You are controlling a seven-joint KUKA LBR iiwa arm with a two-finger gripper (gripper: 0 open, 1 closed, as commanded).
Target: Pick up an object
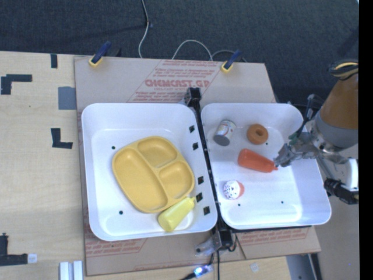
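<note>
In the right bin [303, 212] lie an orange-red carrot-shaped piece [256, 160], a brown doughnut [257, 134], a small grey can [222, 132] and a white ball with red marks [232, 189]. My gripper [284, 158] reaches in from the right, low over the bin, its tip right at the carrot piece's right end. Nothing is seen lifted. In the left bin [93, 156] a yellow divided plate [153, 172] lies flat, with a yellow bottle-like item [175, 213] at its lower right edge.
The two bins meet at a black-clipped divider [201, 150]. They rest on a cardboard sheet [175, 80] held by two yellow-blue clamps at the back. The arm's grey body and orange band [341, 107] stand over the right rim.
</note>
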